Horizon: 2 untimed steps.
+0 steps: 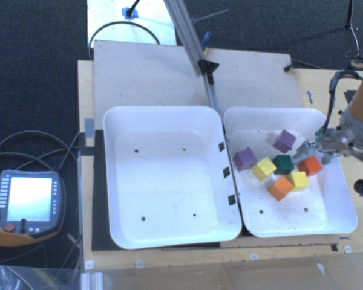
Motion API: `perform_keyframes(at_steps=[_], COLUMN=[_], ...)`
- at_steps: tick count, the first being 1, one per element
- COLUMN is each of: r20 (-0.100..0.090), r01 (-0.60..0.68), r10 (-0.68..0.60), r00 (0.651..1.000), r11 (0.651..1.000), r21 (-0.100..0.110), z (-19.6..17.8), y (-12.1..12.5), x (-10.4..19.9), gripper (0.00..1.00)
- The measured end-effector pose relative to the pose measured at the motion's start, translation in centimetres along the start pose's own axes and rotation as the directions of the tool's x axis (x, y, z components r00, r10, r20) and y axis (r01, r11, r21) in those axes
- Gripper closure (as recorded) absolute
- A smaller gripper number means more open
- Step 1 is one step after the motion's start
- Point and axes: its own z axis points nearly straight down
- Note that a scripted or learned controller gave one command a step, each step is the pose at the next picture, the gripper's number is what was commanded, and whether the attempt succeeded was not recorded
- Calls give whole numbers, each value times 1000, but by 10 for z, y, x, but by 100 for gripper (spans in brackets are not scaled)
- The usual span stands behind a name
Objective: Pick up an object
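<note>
1. Right bin: shallow, white, standing on the table; taken as landmark for every entry below; it holds all seven blocks
2. Left bin: shallow, white, touching the right bin's left wall along a seam with dark clips
3. Purple block: upper middle of the right bin, near its far wall
4. Second purple block: left part of the right bin, nearest the seam
5. Yellow block: just right of the second purple block, centre of the right bin
6. Green block: dark green, touching the yellow block on its right side
7. Second yellow block: just below and right of the green block
8. Orange block: lowest of the cluster, touching the second yellow block
9. Red-orange block: right side of the cluster, close to the right bin's right wall; its upper left corner lies at the gripper tips
10. Gripper: metal, reaching in over the right bin's right wall, tips low among the blocks between the purple block and the red-orange block; whether it is spread or closed cannot be told; no block seen between its fingers
11. Teach pendant: grey and orange, well left of the right bin, beyond the left bin, off the table
</note>
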Motion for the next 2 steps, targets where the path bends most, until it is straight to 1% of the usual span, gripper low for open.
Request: perform_keyframes(at_steps=[1,2], r20=[0,7], r01=[0,0], r10=[0,0], r00=[1000,1000], r11=[1000,1000], r21=[0,-18], z=[41,72], y=[-1,4], x=[-1,-3], gripper=[0,0])
